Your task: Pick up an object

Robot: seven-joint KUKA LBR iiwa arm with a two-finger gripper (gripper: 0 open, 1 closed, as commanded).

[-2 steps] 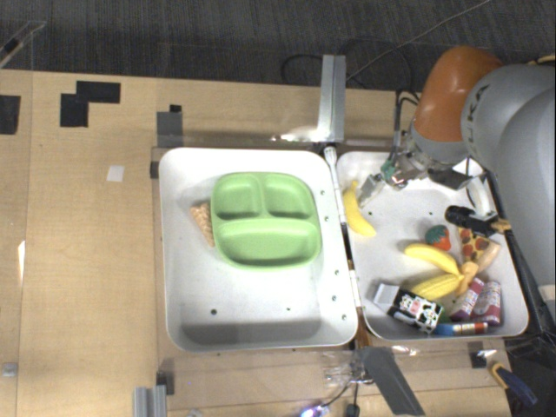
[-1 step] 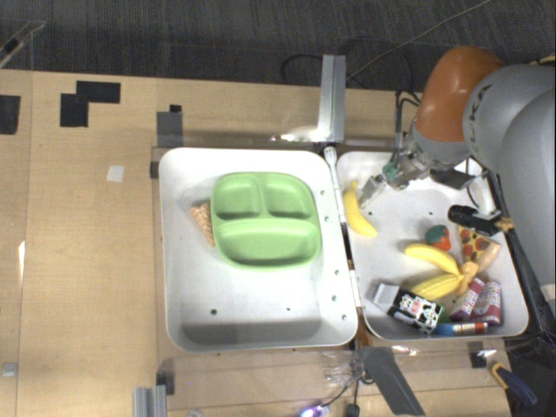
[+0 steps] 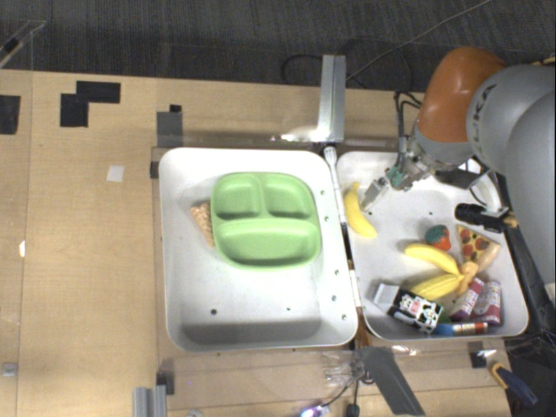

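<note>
The gripper [image 3: 369,195] hangs low in the upper left corner of the right bin [image 3: 408,327], apparently angled toward a small banana [image 3: 358,215] lying along that bin's left wall. The banana sits just below and left of the gripper tip. No object is visibly held (finger spacing cannot be told).

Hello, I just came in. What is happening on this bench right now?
A grey robot arm reaches in from the right, over the right bin. Its gripper hangs low near a single banana at that bin's left wall. It holds nothing yet. More toys, among them a banana bunch and a pizza slice, lie lower in that bin. The left bin holds a green tray.
</note>
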